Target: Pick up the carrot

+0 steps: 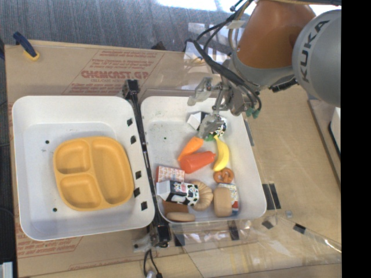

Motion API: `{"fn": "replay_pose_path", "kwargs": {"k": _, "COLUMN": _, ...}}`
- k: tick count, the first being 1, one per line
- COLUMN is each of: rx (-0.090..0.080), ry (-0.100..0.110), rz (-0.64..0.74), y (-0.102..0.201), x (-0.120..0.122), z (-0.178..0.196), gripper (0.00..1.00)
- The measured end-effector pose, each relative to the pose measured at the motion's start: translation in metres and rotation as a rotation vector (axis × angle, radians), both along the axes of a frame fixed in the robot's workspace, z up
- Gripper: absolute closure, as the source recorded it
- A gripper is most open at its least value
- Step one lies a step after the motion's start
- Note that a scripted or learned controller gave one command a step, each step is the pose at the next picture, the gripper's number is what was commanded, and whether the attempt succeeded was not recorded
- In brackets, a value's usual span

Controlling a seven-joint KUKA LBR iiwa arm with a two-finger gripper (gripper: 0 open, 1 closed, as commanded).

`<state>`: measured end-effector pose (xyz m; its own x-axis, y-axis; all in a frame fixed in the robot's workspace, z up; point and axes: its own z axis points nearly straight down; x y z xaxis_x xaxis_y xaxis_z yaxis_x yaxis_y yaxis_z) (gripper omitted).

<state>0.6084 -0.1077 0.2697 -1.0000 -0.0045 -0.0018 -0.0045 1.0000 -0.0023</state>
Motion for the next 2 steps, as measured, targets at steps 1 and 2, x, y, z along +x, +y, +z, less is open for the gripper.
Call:
{"fn": "replay_pose_path", "kwargs": {"k": 1, "rx": 0.004, "ry": 0.014, "rz": -0.037, "y": -0.01, "x": -0.005, "z": -0.14, "gripper": 0.0}}
{"fn": "replay_pose_path", "kwargs": {"k": 2, "rx": 0.001, "ry": 0.0, "rz": -0.019, "y": -0.086, "x": 0.007, "z": -0.178, "gripper": 0.0}}
